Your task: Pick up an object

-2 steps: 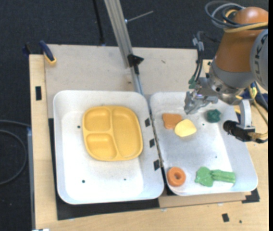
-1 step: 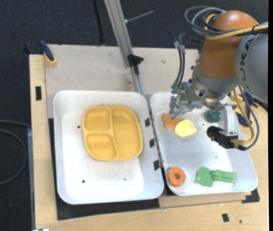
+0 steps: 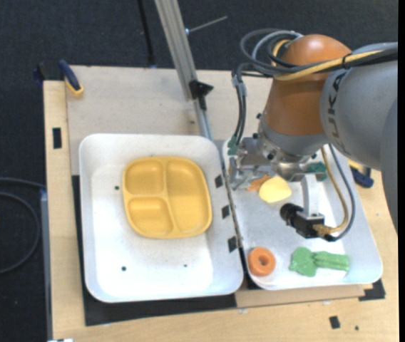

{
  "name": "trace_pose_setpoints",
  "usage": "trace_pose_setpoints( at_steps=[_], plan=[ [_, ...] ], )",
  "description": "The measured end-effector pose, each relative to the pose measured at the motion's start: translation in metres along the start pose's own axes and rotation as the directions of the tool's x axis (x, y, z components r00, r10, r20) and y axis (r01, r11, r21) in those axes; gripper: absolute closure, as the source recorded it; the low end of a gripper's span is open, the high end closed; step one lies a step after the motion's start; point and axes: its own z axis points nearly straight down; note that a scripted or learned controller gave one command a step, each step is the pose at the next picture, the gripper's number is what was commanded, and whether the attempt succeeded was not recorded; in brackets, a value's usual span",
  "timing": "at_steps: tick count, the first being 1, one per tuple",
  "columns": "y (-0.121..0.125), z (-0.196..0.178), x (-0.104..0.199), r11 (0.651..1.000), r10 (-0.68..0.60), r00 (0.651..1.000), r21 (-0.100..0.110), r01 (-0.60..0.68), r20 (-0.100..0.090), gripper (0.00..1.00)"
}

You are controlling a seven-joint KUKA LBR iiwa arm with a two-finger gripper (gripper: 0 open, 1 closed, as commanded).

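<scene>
Camera view: pincer's (image 3: 239,171) opening I cannot tell; I'd centre it squarely over the yellow lump (image 3: 274,189) beside it.

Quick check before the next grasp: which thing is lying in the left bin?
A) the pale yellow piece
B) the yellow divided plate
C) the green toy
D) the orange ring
B: the yellow divided plate lies in the left bin, while the orange ring, the green toy and the pale yellow piece are all in the right bin.
</scene>
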Motion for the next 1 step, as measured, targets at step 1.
trace_pose_setpoints(
  at_steps=[1],
  plan=[
    [-0.0143,-0.0037,0.0469,1.000,-0.002,1.000,-0.001,0.002,-0.002,1.00]
  ],
)
